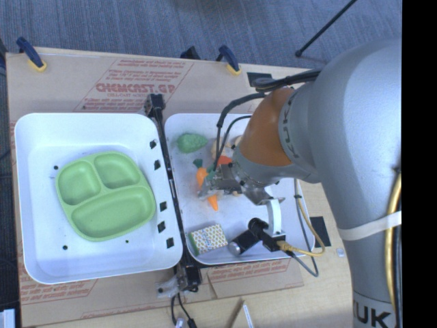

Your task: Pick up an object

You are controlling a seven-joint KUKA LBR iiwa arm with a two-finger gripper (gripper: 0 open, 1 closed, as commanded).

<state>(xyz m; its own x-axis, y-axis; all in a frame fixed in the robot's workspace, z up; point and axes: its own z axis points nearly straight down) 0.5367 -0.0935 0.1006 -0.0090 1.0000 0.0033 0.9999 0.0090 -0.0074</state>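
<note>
- The arm point(341, 135) is reaching in from 3 o'clock, and its orange band point(263, 135) is hanging over the middle of the right bin point(188, 207).
- The gripper point(217, 183) is sitting low over a small cluster of toys near the bin's centre. The wrist is covering it from above, so I cannot tell whether it is spread wide, narrowed, or closed on anything.
- An orange piece point(201, 176) is lying just beside the gripper at its 9 o'clock, and a second orange bit point(214, 202) is lying just at its 6 o'clock.
- A green lumpy toy point(192, 142) is resting towards 11 o'clock in the same bin. A patterned block point(208, 238) is sitting near the 7 o'clock corner.
- The left bin point(34, 183) is holding a green divided plate point(106, 193), well apart from the gripper.
- Judging by the pose, the arm is working at the grasp itself, with the orange pieces as the likeliest target.
- The next move is calling for a firm closure on one piece and then a straight lift. The pieces are small and crowded, so a slip or an empty close is looking quite possible.
</note>
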